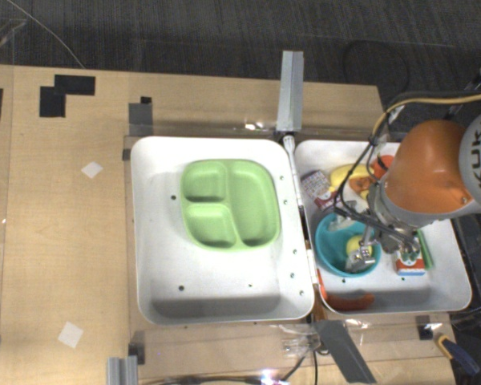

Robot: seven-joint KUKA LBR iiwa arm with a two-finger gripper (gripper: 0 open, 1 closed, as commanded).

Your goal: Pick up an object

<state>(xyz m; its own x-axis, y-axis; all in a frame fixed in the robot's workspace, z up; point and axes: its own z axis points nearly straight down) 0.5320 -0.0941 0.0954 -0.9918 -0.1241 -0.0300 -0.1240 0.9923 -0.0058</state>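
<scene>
While the grey arm (457, 163) with its orange band (425, 167) reaches in from three o'clock, its hand (362, 251) hangs low over the right bin (449, 283), down inside a teal bowl (333, 251) that sits toward that bin's nine o'clock side. Cables and the wrist crowd the hand, so I cannot tell how its grasping parts stand, or whether anything is caught in them. A small yellowish thing (354, 247) lies in the bowl, right at the tip of the hand. At about twelve o'clock from the bowl lie a yellow object (345, 175) and, beside it toward nine o'clock, a crumpled pale wrapper (314, 184). At three o'clock from the bowl, partly under the wrist, lies a small packet with red and green markings (413, 261). A reddish-orange item (353, 301) lies along the bin's six o'clock rim, just below the bowl. The left bin (156, 215) bears a light green divided tray (228, 203), placed toward that bin's twelve o'clock half. Both bins rest side by side on the wooden tabletop (56, 239), their rims touching.
</scene>
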